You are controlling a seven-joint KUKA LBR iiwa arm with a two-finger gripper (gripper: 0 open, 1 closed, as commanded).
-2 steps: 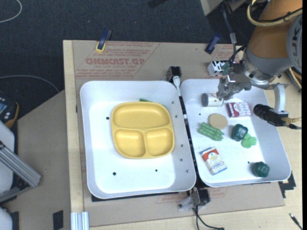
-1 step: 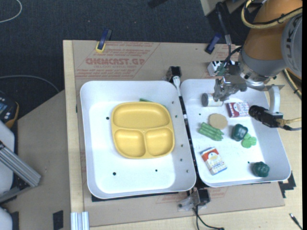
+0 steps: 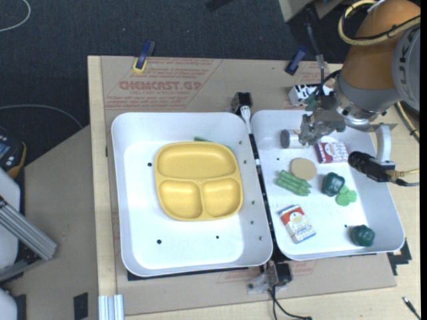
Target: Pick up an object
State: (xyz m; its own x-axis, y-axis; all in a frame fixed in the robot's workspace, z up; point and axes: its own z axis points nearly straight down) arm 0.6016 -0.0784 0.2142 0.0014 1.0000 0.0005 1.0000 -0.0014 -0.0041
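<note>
Right bin [image 3: 385,212]: 2 cartons, 3 green toys, 1 tan disc [image 3: 304,169].

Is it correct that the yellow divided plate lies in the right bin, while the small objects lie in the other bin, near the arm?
Not quite. The camera view shows the yellow divided plate in the left bin. The small objects do lie in the other bin, the right one, near the arm.

A: Any writing?
B: Red letters, roughly "CHEMCAST GP", on the brown board [image 3: 167,79] behind the bins.
A: And the small red-and-white packets [image 3: 297,223]?
B: Their print is too small to read.
</note>
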